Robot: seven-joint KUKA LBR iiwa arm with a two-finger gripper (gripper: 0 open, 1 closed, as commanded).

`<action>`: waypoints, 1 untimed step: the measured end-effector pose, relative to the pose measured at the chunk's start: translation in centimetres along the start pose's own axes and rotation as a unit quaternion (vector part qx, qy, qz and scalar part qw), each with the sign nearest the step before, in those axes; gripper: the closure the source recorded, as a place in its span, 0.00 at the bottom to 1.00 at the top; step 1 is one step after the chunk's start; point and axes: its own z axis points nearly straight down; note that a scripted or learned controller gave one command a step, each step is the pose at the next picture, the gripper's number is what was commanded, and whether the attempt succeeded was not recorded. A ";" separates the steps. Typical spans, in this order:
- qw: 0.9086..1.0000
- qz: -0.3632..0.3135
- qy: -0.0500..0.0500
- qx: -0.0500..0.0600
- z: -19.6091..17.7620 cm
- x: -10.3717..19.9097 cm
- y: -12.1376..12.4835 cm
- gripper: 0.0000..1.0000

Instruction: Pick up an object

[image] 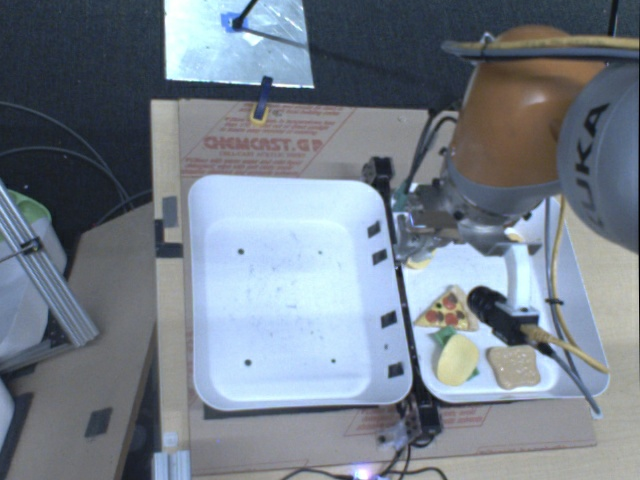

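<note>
The gripper (420, 236) hangs low over the right bin (478, 270), where the pizza slice (447, 311) waits; nobody can tell if it is open.

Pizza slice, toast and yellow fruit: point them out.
pizza slice (447, 311), camera view, middle of its topping.
toast (514, 367), camera view, centre of its face.
yellow fruit (458, 361), camera view, its yellow body.

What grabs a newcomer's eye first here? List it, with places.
The arm, grey with an orange band, looms over the right bin from the right. At that bin's near end lie a pizza slice, a yellow-green piece and a tan toast-shaped piece. The left bin has nothing in it.
</note>
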 end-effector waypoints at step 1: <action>1.000 -0.003 0.002 -0.009 -7.2 1.5 0.9 1.00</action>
